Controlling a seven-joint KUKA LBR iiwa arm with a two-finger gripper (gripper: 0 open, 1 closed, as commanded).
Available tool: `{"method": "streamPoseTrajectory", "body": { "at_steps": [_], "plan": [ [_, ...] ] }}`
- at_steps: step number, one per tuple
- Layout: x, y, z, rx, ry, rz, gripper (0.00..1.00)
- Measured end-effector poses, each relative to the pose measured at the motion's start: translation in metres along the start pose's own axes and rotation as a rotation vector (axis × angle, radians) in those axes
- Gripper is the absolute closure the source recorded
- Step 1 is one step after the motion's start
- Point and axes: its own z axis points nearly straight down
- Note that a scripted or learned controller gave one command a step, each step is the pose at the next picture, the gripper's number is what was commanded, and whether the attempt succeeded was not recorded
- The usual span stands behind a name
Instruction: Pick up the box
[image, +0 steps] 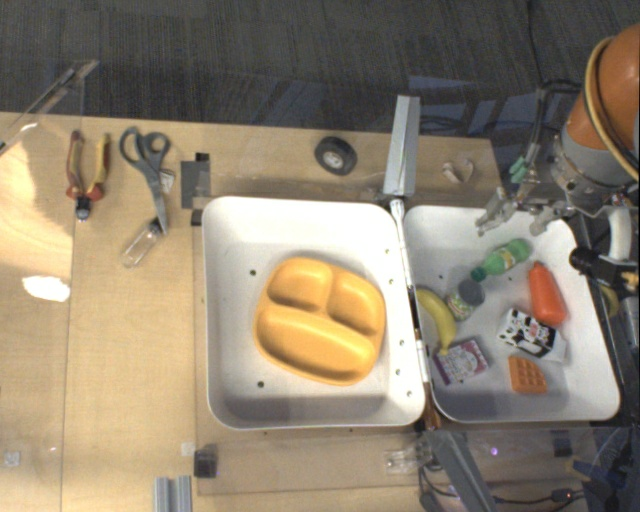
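hovering over the right bin's (590, 400) far edge with the gripper (520, 205) spread wide and holding nothing, likely lining up a descent toward the box (528, 334) lying near the carrot (546, 294) and waffle (527, 375).

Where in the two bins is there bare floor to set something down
Left bin: a bare strip around the yellow tray, widest along the left wall and front. Right bin: bare at the back-left corner behind the green bottle, and at the front-right past the orange waffle piece. Its middle is crowded.
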Motion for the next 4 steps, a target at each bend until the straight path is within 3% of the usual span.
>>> {"method": "streamPoseTrajectory", "body": {
  "at_steps": [1, 2, 3, 4],
  "plan": [
    [0.004, -0.024, 0.144, -0.006, -0.001, -0.127, 0.0],
    [0.015, 0.024, 0.152, 0.015, 0.004, -0.202, 0.0],
    [0.02, 0.028, 0.152, 0.046, -0.007, -0.324, 0.0],
    [0.02, -0.083, 0.15, -0.011, -0.006, -0.407, 0.0]
  ]
}}
